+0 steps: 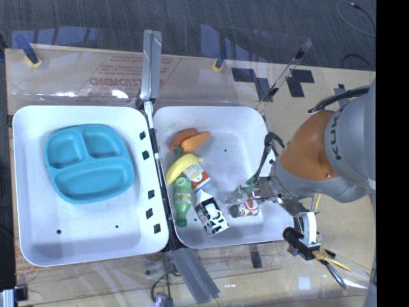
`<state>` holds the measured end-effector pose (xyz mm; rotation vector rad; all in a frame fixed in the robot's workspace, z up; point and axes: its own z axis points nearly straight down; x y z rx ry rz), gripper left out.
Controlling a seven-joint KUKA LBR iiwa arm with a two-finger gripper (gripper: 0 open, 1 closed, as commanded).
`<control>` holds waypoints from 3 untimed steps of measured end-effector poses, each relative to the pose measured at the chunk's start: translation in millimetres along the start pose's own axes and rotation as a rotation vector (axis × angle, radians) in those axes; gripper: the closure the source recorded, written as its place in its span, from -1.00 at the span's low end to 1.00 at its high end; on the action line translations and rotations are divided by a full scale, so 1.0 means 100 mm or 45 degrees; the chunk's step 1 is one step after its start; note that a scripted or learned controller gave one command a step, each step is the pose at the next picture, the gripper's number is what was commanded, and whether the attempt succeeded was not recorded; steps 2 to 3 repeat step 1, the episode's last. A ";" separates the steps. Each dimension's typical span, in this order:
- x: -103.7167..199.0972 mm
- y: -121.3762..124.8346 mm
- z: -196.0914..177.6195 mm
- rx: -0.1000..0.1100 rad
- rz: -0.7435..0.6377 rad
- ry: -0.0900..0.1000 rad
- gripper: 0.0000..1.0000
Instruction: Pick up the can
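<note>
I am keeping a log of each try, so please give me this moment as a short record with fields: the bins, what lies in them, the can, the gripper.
left bin: holds a blue divided plate
right bin: holds a carrot, banana, green bottle, black-and-white carton, can
can: lies on its side near the bin's right wall
gripper: low in the right bin, right at the can
grasp: cannot be judged from this view
arm: reaches in from the right

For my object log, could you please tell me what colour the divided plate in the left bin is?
The divided plate is light blue, seen clearly in the camera view.
</note>
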<state>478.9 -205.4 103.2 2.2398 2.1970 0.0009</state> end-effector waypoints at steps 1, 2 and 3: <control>0.64 -0.02 -1.22 0.006 -0.044 0.004 1.00; 0.64 -0.02 -1.22 0.006 -0.044 0.004 1.00; 0.64 -0.02 -1.22 0.006 -0.044 0.004 1.00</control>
